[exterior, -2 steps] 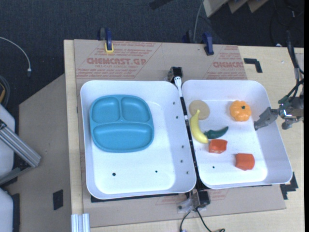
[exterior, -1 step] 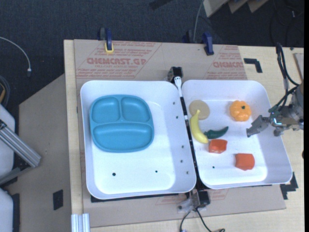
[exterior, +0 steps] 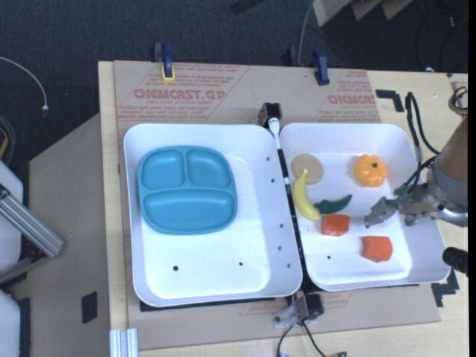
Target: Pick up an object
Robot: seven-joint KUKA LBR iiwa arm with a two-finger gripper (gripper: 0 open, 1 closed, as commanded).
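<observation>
approach step: claw [exterior: 381,210] low in right bin [exterior: 349,277], can't tell its opening, holds nothing; next, settle over red block [exterior: 378,248].

Place: you are looking at a robotics lab or test cell, not a home.
Bench: a board [exterior: 223,88] still wearing its printed protective paper is sitting under two white bins [exterior: 208,274], and blue clamps [exterior: 165,59] are pinning it at the far edge.
Wiring: loose cables [exterior: 413,121] are trailing over the board and the dark carpet [exterior: 111,13].
Framing: aluminium extrusion [exterior: 26,218] is showing at your left.
Props: toy food [exterior: 370,169] and a blue divided plate [exterior: 187,190] are lying in the bins as test pieces.
</observation>
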